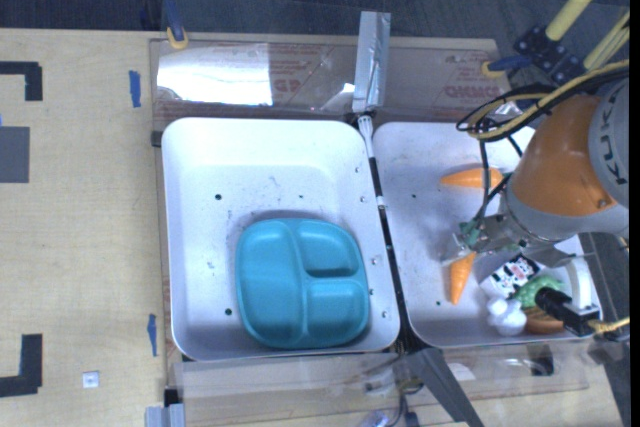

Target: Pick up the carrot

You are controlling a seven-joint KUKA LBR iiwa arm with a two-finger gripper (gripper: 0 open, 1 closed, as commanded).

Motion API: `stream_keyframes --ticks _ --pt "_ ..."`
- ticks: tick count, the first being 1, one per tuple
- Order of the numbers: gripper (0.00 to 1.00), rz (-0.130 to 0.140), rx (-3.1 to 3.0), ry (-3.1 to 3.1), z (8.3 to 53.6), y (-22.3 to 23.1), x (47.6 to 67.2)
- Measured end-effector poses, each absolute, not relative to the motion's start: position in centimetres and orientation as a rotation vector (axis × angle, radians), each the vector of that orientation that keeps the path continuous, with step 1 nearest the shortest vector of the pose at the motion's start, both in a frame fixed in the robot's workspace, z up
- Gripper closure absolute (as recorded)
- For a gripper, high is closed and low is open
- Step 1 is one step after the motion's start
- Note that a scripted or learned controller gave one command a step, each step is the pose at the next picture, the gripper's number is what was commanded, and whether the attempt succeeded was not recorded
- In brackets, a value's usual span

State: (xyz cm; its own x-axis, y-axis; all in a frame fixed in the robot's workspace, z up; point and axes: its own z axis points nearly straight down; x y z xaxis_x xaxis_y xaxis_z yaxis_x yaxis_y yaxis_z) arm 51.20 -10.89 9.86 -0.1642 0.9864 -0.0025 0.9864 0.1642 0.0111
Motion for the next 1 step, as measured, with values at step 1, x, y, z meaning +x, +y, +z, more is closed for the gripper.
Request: stream_keyframes --ticks 1 --pt "1.00 0.010 1.958 2.450 23.31 -2.21 58.65"
